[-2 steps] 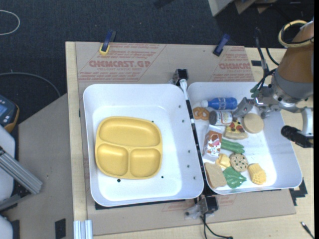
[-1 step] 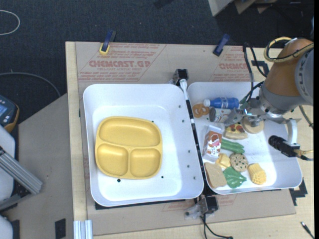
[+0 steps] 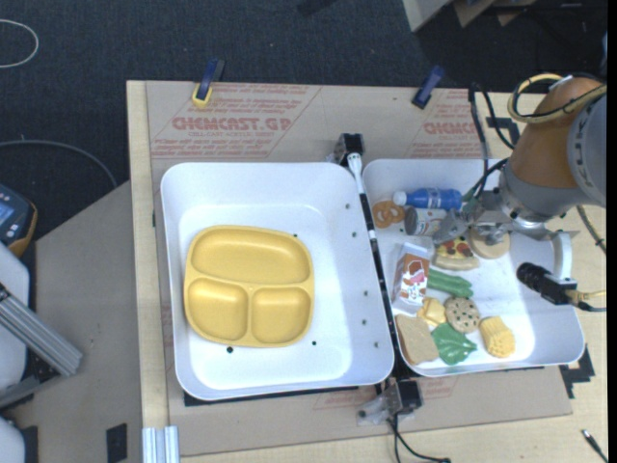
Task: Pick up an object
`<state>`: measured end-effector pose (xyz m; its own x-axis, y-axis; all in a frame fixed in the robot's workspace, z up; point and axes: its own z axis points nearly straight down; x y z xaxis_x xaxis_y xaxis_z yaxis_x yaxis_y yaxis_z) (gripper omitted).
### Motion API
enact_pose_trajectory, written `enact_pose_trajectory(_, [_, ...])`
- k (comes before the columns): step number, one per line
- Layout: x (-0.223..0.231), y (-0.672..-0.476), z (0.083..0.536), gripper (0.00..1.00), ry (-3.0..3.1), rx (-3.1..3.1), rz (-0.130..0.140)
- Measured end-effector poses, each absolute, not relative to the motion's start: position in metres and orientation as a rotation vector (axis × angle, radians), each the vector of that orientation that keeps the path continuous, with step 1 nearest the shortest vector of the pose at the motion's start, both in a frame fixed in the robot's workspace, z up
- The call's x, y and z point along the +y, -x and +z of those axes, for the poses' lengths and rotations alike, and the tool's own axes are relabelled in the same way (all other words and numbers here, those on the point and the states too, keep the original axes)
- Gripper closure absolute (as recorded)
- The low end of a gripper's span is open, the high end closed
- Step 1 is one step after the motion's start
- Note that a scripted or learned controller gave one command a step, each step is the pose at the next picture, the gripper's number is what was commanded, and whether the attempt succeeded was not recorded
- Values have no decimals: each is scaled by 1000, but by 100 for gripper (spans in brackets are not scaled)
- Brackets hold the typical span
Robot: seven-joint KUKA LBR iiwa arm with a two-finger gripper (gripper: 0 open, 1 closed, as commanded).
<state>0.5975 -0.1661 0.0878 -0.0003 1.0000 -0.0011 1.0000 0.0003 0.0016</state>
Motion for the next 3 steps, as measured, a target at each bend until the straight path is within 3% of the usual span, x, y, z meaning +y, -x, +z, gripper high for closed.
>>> enact_pose_trajectory(1, [-167, -600, 101, 100, -2215, 2216, 7])
enact_pose_trajectory(2, [-169, -591, 156, 100, -2219, 2216, 4])
enact_pose_trajectory(3, [-175, -600, 206, 100, -2215, 2216, 5])
